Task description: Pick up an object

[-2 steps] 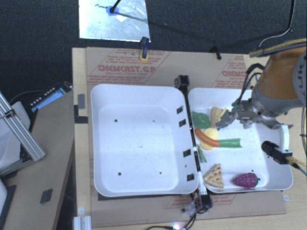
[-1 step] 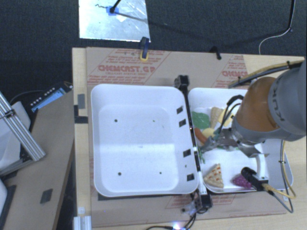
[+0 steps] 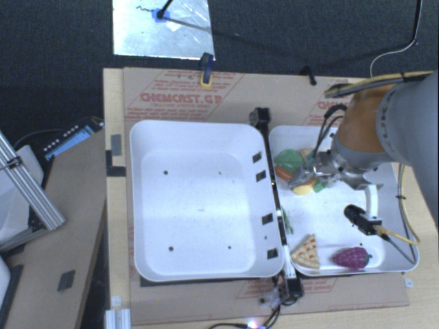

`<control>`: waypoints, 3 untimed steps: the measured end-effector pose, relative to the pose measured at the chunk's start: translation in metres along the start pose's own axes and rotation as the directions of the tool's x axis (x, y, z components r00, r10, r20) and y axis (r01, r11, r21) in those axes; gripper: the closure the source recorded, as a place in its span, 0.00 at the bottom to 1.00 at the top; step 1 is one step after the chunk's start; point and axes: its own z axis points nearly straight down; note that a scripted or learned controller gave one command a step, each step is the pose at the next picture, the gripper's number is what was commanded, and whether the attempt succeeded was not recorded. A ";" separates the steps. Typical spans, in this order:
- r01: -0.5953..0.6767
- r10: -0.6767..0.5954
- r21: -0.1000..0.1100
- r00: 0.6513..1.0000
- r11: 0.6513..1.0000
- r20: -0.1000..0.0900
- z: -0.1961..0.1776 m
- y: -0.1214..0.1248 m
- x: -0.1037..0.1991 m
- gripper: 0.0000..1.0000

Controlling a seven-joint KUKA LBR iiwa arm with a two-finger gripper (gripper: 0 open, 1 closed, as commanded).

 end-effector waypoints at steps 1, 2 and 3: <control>-0.001 0.001 0.004 1.000 1.000 -0.003 -0.011 -0.002 0.001 1.00; 0.008 -0.008 -0.006 1.000 1.000 -0.003 -0.105 0.050 0.084 1.00; 0.007 -0.007 -0.013 1.000 1.000 -0.006 -0.253 0.042 0.143 1.00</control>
